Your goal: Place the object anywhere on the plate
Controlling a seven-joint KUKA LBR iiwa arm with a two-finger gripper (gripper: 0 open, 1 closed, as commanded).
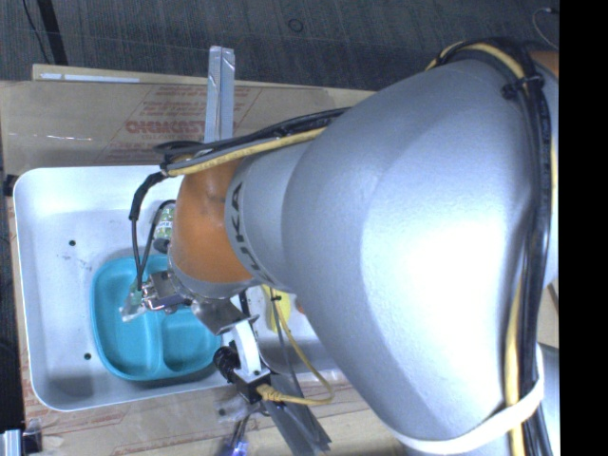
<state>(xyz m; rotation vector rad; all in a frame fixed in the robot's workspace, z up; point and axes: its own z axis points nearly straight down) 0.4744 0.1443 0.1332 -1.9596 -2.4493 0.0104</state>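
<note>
The big grey arm (399, 255) hides much. Its tool (152, 297) hangs over the blue plate (119, 340) in the white bin (47, 255). I cannot tell its state, nor see the object; probably light.

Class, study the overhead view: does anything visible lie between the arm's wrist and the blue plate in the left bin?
Nothing visible does. The wrist hangs directly over the blue plate in the left bin; the arm's bulk hides the gripper and any object.
</note>
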